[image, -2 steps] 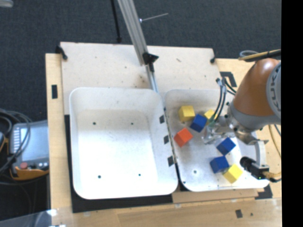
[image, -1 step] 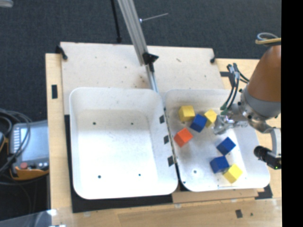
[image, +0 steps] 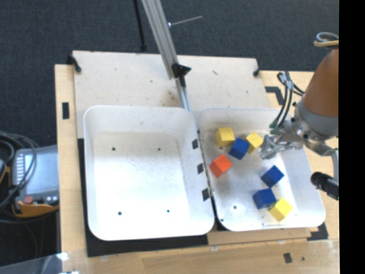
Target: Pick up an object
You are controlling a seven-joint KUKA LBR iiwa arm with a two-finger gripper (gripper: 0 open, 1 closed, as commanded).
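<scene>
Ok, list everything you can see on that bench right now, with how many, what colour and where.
White bins: 2, side by side; left bin, right bin.
Yellow cubes: 3, all in the right bin; one near its upper left, one beside the gripper, one at the lower right.
Blue cubes: 3, right bin; one between the two upper yellow cubes, one mid-right, one touching the lower yellow cube.
Orange cube: 1, right bin, left side.
Metal post: 1, silver, slanting over the bench's back.
Pendant: 1, grey, off the bench at left.
Arm: 1, grey with orange band; gripper over the right bin.
</scene>
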